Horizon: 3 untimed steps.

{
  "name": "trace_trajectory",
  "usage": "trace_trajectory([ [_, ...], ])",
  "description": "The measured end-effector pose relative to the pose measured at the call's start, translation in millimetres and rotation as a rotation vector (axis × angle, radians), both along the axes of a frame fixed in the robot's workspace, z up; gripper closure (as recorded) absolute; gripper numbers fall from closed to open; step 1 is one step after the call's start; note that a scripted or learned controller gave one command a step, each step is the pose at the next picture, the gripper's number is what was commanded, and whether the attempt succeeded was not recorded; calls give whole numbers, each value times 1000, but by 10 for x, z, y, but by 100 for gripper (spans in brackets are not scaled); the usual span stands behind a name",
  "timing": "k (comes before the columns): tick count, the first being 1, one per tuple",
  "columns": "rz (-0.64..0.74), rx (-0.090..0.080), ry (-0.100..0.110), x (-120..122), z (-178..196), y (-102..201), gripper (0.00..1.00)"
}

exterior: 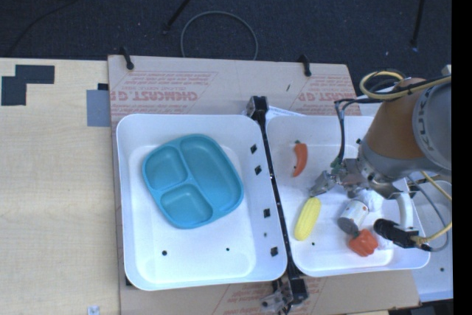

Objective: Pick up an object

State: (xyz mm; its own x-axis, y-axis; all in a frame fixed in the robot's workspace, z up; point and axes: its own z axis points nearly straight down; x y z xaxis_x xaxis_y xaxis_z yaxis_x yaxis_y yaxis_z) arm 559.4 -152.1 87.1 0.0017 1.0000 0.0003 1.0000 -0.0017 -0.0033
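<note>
Plainly the nearest candidate is the yellow corn cob, lying in the right bin toward its near-left part, tilted with its upper end leaning right. It looks like a light, stiff plastic toy with a smooth, rounded skin, so it may slip or roll; the best hold is across its short width at mid-length. An orange-red chili lies farther back in the same bin, thin and curved, harder to pinch. At the near right sit a small grey-white cylinder and an orange lump, close together.

From the right the arm leans in low over the right bin, orange band above the wrist, its gripper pointing left and down, just beyond the cob's upper end and apart from it. Its fingers seem spread with nothing between them, though the view is small and blurred there. In the left bin rests a blue divided plate.
</note>
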Motion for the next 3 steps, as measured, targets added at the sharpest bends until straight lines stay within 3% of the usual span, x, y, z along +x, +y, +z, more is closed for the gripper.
trace_trajectory([
  [1,-4,1,1,-5,109,-8,100],
  [3,2,0,-4,-34,1157,35,100],
])
